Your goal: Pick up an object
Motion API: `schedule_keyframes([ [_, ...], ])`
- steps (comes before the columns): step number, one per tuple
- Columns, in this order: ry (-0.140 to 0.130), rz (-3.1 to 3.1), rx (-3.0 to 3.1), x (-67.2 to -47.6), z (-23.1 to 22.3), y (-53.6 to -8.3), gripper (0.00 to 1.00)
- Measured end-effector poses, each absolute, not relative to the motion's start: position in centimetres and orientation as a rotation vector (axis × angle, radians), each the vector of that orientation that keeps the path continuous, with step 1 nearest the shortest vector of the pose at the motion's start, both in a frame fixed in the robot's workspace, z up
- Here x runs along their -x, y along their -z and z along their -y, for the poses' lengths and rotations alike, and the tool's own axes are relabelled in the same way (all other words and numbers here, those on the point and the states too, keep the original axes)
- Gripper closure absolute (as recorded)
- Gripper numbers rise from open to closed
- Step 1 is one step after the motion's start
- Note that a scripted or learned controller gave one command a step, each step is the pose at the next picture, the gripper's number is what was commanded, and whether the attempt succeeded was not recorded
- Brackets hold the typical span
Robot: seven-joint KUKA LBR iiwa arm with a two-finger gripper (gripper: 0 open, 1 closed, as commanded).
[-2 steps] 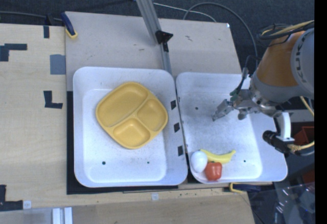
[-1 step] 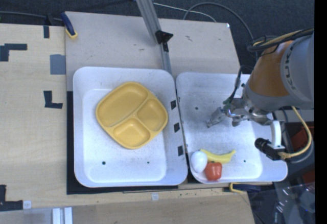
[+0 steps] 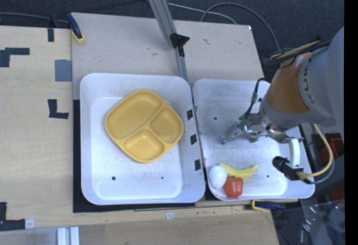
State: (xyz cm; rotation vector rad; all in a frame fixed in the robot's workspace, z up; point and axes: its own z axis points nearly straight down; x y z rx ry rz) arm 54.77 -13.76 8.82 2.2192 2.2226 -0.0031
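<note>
In the right bin [image 3: 215,98], near its front edge, three small objects lie together: a white ball [image 3: 216,175], a yellow banana [image 3: 241,170] and a red pepper-like piece [image 3: 234,187]. My gripper [image 3: 228,136] hangs over the middle of the right bin, above and slightly left of these objects, pointing left. Nothing shows between its fingers [image 3: 225,139]. The grey arm with its orange band [image 3: 285,90] comes in from the right.
A yellow divided tray [image 3: 144,125] lies in the left bin [image 3: 95,177]. A metal pole [image 3: 159,6] slants down from the top to the gap between the bins. Cables trail at the right bin's right side.
</note>
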Motion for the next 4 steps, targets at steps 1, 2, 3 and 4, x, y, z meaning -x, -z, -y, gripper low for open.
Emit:
schedule_keyframes([
  [1, 0.001, -2.225, -2.219, -54.8, 13.7, -9.9, 1.0],
  [2, -0.002, -2.22, -2.218, -55.1, 14.7, -15.1, 1.0],
  [3, -0.002, -2.22, -2.218, -55.1, 15.3, -19.5, 1.0],
  [4, -0.005, -2.221, -2.214, -55.6, 14.6, -25.6, 1.0],
])
